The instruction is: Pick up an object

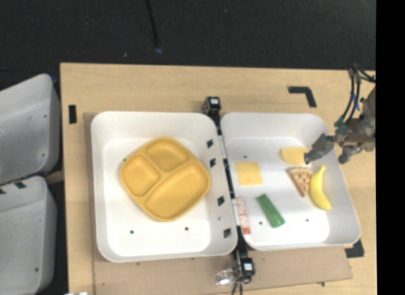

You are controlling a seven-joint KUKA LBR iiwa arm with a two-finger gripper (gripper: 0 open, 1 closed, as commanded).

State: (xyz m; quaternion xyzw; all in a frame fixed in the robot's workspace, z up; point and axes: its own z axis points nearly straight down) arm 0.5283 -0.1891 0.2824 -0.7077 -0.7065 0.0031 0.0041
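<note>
The right bin [253,129] holds a yellow cheese square [249,173], a pale yellow round piece [293,156], a pizza slice [300,180], a banana [319,188] and a green stick [270,210]. My gripper [333,152] hangs over the bin's right rim, just above the banana and to the right of the round piece. It is open, one dark finger [319,149] pointing toward the round piece, and nothing sits between the fingers.
The left bin [107,224] holds a yellow divided plate [166,178]. A black clip strip [223,180] runs along the seam between the bins. Cables [354,97] hang by the arm at the right edge.
</note>
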